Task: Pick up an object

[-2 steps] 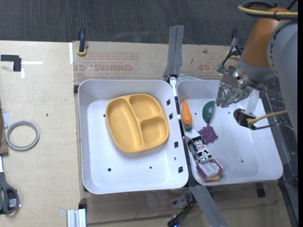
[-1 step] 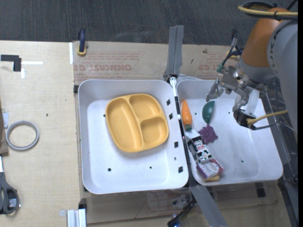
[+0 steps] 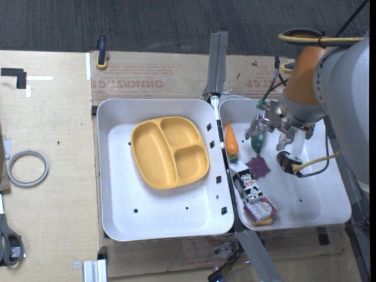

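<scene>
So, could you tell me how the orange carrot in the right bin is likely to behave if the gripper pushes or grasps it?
The carrot looks like smooth moulded plastic, so probably stiff, light and a bit slippery. Its rounded, tapered shape may roll or pivot when pushed. It lies close to the bin wall, which could crowd a finger.

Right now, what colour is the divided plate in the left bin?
Yellow-orange all over; the divided plate shows best in the camera view.

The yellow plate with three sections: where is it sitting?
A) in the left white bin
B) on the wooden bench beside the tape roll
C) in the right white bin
A: the yellow plate lies flat in the left white bin, apart from the carrot in the right bin.
</scene>
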Action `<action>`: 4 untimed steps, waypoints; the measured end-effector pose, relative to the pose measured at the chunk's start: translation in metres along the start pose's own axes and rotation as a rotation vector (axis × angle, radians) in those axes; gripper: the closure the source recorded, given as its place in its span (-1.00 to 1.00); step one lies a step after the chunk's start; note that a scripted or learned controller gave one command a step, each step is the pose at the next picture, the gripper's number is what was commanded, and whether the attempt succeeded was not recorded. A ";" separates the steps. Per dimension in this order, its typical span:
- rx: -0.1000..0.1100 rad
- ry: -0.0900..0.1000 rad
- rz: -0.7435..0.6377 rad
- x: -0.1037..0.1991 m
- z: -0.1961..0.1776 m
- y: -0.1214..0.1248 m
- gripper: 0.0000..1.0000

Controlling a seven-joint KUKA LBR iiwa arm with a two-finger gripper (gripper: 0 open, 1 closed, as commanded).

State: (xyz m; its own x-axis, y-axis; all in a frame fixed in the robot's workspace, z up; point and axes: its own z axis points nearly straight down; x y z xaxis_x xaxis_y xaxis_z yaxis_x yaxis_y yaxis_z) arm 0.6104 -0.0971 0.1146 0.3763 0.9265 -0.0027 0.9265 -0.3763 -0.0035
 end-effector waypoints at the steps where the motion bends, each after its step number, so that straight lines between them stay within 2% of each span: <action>1: 0.002 -0.002 -0.003 0.000 -0.009 0.000 1.00; 2: 0.002 -0.003 -0.003 0.000 -0.008 0.000 -1.00; 3: 0.000 0.000 0.128 -0.013 0.024 -0.015 -1.00; 4: -0.001 0.001 0.368 0.016 0.023 0.034 -1.00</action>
State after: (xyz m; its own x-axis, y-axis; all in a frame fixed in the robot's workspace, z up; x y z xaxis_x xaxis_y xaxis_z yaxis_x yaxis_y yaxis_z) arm 0.6477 -0.0946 0.0914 0.6847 0.7288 -0.0027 0.7288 -0.6847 -0.0014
